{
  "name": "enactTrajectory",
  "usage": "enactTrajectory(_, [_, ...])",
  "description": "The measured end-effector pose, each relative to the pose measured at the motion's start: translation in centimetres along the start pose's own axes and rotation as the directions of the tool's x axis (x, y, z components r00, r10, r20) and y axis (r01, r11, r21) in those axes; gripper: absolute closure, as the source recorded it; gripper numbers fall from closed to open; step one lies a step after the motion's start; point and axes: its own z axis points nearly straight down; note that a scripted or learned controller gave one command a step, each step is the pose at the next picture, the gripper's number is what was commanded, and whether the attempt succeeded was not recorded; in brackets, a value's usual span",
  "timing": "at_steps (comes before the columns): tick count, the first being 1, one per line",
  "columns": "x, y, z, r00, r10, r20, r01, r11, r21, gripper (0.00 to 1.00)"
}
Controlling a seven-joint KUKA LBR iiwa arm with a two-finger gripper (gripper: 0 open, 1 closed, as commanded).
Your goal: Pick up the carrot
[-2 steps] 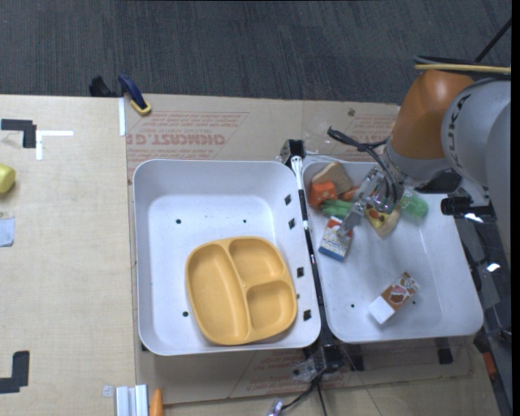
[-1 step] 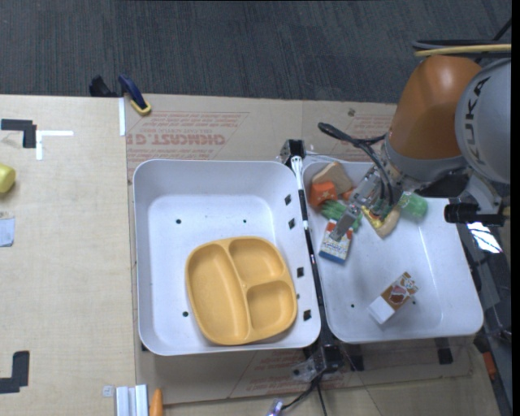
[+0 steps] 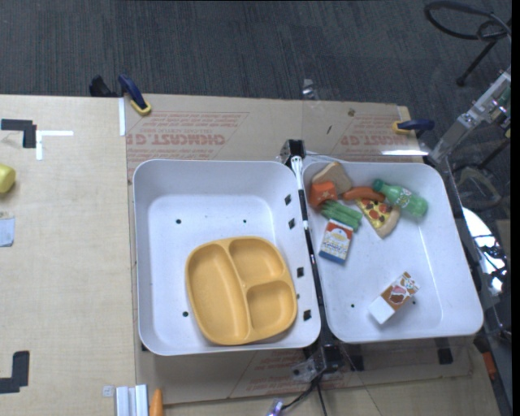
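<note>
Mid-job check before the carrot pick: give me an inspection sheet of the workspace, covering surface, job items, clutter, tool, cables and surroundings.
Surface: wooden bench bearing the left bin and the right bin, side by side.
Job's things: carrot in the right bin's far part, lying among other toy food.
Clutter: bread slice, green bottle, pizza slice, green vegetable, two small cartons; yellow divided plate in the left bin; yellow object at the bench's left edge.
Tool: nothing seen.
Cables: dark cable on the floor, top right; wires at the near edge.
Surroundings: dark carpet; clamps on cardboard.
</note>
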Motion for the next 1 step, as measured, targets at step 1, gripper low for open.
enactTrajectory(1, [4.88, 1.35, 22.77, 1.000, -0.018, -0.005, 0.018, 1.000, 0.002, 0.00])
